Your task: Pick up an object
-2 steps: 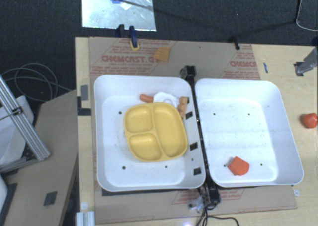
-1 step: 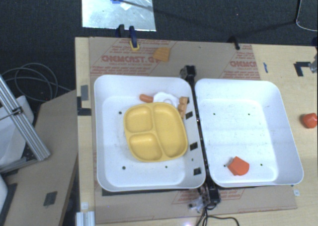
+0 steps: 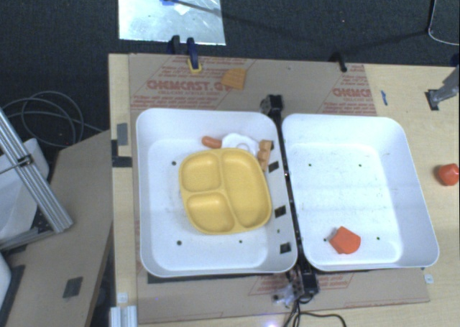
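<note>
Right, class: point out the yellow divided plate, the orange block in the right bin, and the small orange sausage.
yellow divided plate [image 3: 224,191], camera view, on the central ridge.
orange block [image 3: 346,241], camera view, on its top face.
small orange sausage [image 3: 211,142], camera view, at its middle.

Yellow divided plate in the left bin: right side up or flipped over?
Right side up: the plate shows its three hollow compartments facing the camera.

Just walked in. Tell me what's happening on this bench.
Nothing is being handled at this moment. Two white bins sit side by side. The left bin holds a yellow divided plate, with a small orange piece, a white item and a tan piece behind it. The right bin holds an orange block near its front. Another orange object lies on the bench outside the bins, at the right.
</note>
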Motion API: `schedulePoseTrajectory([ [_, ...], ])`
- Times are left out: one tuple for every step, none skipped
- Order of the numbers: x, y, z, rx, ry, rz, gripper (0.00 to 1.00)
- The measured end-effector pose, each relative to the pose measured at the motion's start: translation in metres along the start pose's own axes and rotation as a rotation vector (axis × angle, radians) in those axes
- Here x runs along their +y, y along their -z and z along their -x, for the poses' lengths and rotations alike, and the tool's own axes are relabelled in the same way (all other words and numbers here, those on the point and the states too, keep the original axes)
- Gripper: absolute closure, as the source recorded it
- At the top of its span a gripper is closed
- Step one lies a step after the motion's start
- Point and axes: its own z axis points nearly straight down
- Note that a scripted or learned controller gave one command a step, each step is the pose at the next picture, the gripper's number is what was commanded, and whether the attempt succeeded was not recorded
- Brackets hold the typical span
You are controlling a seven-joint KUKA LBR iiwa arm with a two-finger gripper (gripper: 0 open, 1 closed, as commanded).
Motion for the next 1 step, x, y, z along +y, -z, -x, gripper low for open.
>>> schedulePoseTrajectory([
  [0.0011,0.0115,0.0002,-0.002,0.005,0.004,1.00],
])
